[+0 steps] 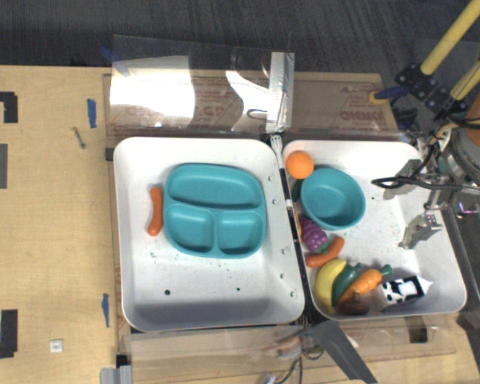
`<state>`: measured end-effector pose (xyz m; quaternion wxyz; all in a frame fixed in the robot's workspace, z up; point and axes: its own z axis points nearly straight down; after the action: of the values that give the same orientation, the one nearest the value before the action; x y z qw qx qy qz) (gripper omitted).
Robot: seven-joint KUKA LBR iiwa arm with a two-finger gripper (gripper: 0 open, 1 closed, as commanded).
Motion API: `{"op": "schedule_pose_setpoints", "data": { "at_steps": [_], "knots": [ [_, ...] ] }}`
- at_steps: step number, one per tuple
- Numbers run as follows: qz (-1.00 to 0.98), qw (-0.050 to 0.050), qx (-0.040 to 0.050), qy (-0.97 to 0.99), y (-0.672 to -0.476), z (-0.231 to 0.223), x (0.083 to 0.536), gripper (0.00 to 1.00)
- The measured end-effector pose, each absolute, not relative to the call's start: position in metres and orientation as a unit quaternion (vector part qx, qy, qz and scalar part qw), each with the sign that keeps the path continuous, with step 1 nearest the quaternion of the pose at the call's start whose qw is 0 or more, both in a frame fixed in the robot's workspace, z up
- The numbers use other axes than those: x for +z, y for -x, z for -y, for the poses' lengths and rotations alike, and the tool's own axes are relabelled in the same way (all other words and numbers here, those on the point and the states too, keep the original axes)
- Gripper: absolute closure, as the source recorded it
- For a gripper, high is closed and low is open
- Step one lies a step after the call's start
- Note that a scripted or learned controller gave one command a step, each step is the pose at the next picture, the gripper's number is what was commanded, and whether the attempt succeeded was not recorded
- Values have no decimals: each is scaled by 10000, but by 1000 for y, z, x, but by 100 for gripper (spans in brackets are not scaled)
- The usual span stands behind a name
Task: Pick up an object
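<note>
My gripper [418, 232] hangs over bare floor on the right side of the right bin [452, 272], with nothing seen in it. To its left stands a teal bowl [333, 199], and an orange ball [300, 165] lies at the bowl's far-left corner. Along the near-left side lie purple grapes [312, 234], an orange carrot piece [326, 252], a yellow banana [329, 282], a green toy [348, 278] and another carrot [363, 282]. A black-and-white toy cow [403, 290] lies near the front edge, below the gripper and apart from it.
The left bin [136, 238] holds a teal divided plate [215, 209] and an orange sausage-shaped toy [154, 211] beside the plate's left edge. Cables and the arm's wrist [452, 178] crowd the right bin's far-right corner. A yellow pole [456, 24] stands at the upper right.
</note>
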<state>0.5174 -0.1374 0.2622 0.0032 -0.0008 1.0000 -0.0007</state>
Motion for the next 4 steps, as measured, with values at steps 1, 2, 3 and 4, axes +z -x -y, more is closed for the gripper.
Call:
{"op": "schedule_pose_setpoints", "data": {
  "at_steps": [1, 2, 3, 4],
  "knots": [
    [-9986, -14, 10, 519, -523, 140, 130, 0],
    [-9944, 59, -12, 1056, -527, 108, 89, 0],
    [-9995, 69, -15, 297, -569, 151, 183, 0],
    [-9992, 81, -12, 380, -587, 123, 91, 0]
  ]
}}
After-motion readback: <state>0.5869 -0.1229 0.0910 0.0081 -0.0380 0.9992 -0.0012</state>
